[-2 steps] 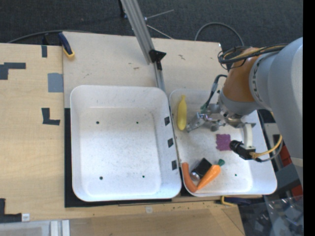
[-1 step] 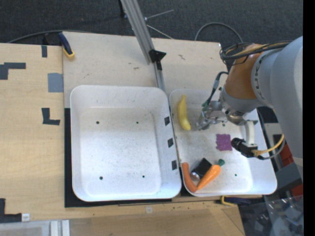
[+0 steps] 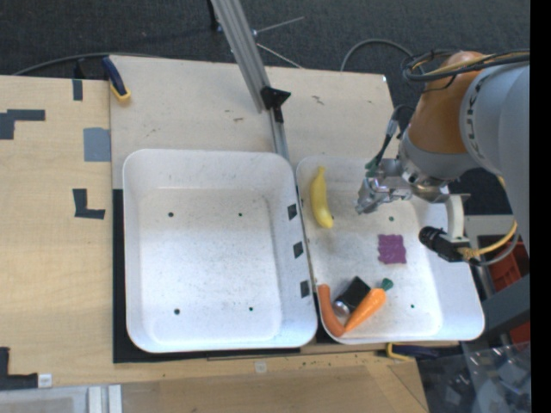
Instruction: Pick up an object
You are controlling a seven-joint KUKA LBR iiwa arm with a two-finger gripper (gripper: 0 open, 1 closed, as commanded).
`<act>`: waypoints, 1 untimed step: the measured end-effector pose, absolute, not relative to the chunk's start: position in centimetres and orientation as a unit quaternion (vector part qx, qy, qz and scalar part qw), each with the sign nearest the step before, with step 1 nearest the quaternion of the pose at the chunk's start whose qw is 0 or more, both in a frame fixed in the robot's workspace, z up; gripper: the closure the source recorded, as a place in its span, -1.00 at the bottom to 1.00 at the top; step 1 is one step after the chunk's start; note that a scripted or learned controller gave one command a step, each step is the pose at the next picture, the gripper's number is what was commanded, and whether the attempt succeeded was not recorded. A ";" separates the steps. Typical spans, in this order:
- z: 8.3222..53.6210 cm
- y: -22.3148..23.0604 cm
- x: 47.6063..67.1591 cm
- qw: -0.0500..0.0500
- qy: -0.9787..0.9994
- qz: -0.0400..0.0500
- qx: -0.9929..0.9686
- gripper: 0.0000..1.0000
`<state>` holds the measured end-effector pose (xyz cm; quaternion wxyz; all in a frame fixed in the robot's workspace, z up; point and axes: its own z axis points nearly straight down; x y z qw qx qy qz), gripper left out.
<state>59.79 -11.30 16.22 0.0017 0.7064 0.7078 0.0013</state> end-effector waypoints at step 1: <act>22.5 -11.0 60.1 0.002 0.708 0.001 0.706 1.00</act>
